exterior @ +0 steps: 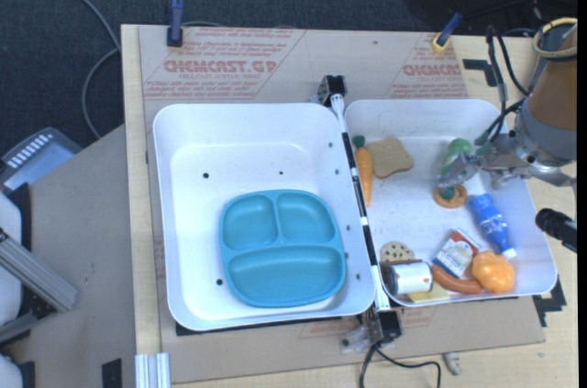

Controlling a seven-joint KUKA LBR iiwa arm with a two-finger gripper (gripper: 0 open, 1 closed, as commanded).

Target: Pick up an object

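The camera looks down on a tabletop (275, 65) that carries two white bins side by side.

The left bin (183, 148) holds a blue plate (282, 247) with three compartments, lying flat in the part of the bin toward 5 o'clock.

The right bin (532, 221) holds all the small things. A carrot (365, 173) lies along its left wall, and a piece of toast (392, 156) is just beside it at 2 o'clock. Near the middle there is an orange ring (451, 196) with a green thing (458, 151) above it at 12 o'clock. A blue bottle (490, 224) lies tilted at 4 o'clock from the ring. In the lower part of the bin I see a cookie (394, 252), a can (408, 275) on its side, a hot dog (456, 282), a red and white packet (456, 252) and an orange pepper (494, 271), all close together.

The arm (553, 106) comes in from 3 o'clock, over the right edge of the right bin, with its orange band at the top. The hand (456, 175) reaches toward 9 o'clock and is low over the green thing and the ring. It seems to be right at them, but I cannot tell if its jaws stand wide or narrow, or if anything is between them.
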